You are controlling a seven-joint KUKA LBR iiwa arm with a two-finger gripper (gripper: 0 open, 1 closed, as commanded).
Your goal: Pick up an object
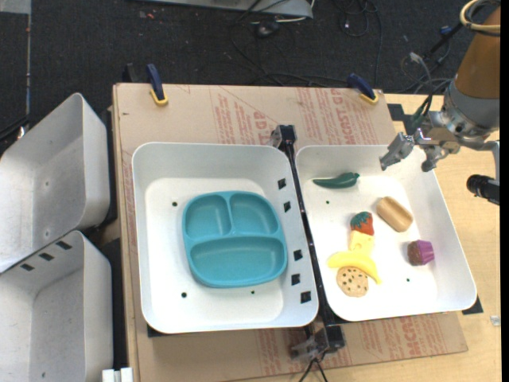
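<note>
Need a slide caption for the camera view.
Open end effector above right white bin of toy food; teal divided plate in left white bin.

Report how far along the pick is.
Done: nothing lifted yet. The green pepper, bread roll, strawberry, banana, cookie and purple piece all lie in the right bin. In hand: the pincer is open over that bin's far right corner, with nothing between its fingers. Left: choose an object, descend, close and lift.
</note>
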